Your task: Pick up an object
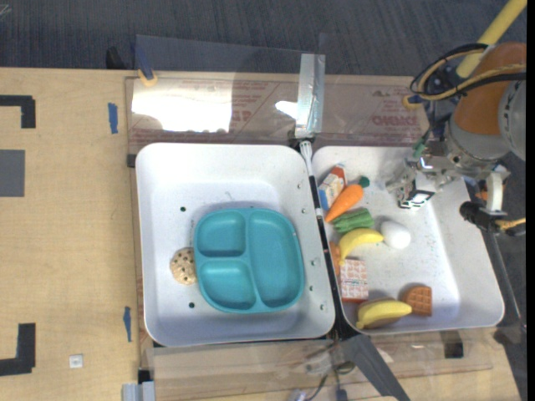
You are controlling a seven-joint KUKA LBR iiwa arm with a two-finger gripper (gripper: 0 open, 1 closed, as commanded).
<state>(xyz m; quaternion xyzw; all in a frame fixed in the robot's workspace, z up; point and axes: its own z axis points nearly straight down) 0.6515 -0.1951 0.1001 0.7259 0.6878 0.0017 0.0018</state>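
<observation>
**Ana:** Nearest the camera lies a banana, along the front wall of the right bin, with a brown waffle piece just beside its right end.

**Ben:** And behind those?

**Ana:** A red and white carton sits against the bin's left wall. Farther back is a second banana touching a white egg, then a green piece, a carrot and a small carton. The left bin holds a teal divided plate with a cookie at its left edge. Both bins rest on the table.

**Ben:** Where is the arm?

**Ana:** The arm comes in from the right, and its jaws hang over the back right part of the right bin, above bare floor. I see nothing between them. Whether they are spread or pressed together I cannot tell.

**Ben:** So which thing is the likeliest pick?

**Ana:** No thing is named, so I would judge by nearness. The egg is close, lying toward the camera and a little left of the jaws. The carrot is near too, off to the left, its long axis slanted with the tip pointing up and right toward them. The front banana and the waffle piece are well apart from them.

**Ben:** Any trouble ahead?

**Ana:** I'd guess the egg could roll away, and it touches the banana. The carrot would want the jaws turned across its slant.
</observation>
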